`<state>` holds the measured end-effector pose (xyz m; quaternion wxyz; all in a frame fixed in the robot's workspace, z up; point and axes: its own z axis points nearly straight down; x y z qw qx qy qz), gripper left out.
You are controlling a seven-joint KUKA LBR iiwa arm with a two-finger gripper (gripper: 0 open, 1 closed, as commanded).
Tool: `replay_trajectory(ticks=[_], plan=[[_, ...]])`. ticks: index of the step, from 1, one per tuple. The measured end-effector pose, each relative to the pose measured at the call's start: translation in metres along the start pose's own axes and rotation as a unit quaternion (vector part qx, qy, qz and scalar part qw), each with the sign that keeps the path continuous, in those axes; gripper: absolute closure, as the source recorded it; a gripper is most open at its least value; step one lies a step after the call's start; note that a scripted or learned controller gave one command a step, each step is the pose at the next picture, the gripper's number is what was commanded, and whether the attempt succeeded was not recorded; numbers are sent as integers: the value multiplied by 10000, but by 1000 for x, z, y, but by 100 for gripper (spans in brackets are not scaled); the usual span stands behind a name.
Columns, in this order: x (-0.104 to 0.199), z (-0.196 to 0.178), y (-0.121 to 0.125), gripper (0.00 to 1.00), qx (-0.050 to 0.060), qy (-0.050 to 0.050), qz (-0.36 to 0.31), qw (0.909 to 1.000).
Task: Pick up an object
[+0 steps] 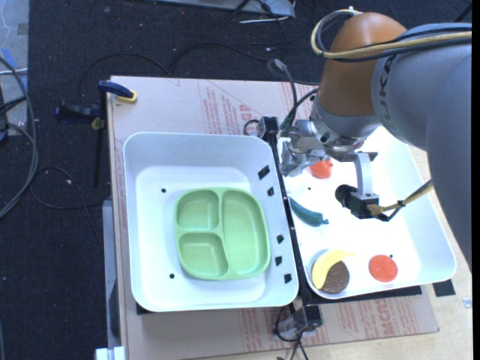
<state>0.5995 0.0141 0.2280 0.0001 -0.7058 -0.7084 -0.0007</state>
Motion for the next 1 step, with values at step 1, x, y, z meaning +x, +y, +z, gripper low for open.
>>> replay_trajectory(ticks=[1], plan=[[43, 4, 2, 100, 8, -2, 4, 10000]])
